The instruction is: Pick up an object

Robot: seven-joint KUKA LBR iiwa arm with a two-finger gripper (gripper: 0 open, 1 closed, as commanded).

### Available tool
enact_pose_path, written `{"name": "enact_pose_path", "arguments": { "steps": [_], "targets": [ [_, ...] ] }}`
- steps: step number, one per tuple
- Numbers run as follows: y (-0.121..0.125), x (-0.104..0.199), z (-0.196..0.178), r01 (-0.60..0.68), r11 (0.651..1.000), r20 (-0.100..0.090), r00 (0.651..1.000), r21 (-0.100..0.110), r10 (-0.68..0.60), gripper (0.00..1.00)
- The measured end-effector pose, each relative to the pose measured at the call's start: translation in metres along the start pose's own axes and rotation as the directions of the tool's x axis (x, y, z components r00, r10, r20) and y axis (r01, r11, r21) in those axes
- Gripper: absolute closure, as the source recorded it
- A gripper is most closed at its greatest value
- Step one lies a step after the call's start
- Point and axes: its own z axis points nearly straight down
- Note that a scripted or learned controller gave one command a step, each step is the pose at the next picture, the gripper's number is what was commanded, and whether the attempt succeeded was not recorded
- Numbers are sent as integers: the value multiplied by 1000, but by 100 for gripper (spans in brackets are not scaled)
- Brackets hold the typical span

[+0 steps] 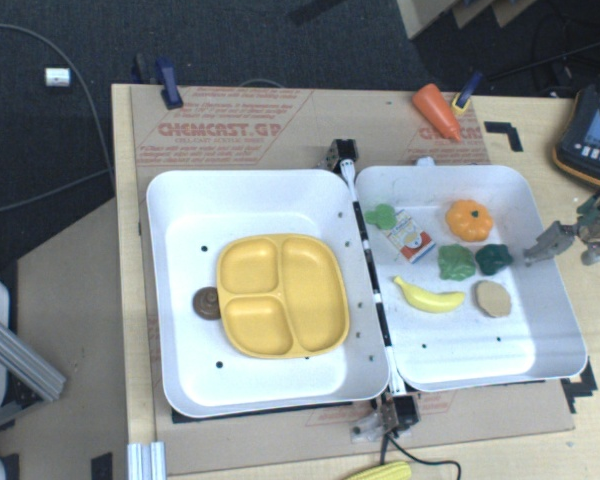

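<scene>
The right bin (540, 348) holds several small toys: an orange pumpkin (469, 220), a yellow banana (430, 296), a green broccoli (457, 261), a dark green piece (494, 258), a tan oval (493, 299), a pale green leaf (381, 216) and a small printed box (411, 238). My gripper (565, 248) hangs over the bin's right rim, to the right of the dark green piece and apart from it. It is open, with nothing between its fingers.
In the left bin (170, 218) lie a yellow divided plate (280, 295) and a brown disc (207, 303) at the plate's left side. An orange carrot (437, 113) lies on the bench behind the right bin. A blue clamp (167, 83) sits at the back left.
</scene>
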Motion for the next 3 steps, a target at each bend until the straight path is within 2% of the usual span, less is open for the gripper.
{"name": "enact_pose_path", "arguments": {
  "steps": [1, 2, 3],
  "targets": [
    [38, 48, 152, 1, 1000, -3, 1000, 4, -1, 0],
    [81, 85, 160, 1, 1000, -1, 1000, -1, -1, 0],
    [154, 56, 164, -3, 1000, -9, 1000, 27, 3, 0]
  ]
}}
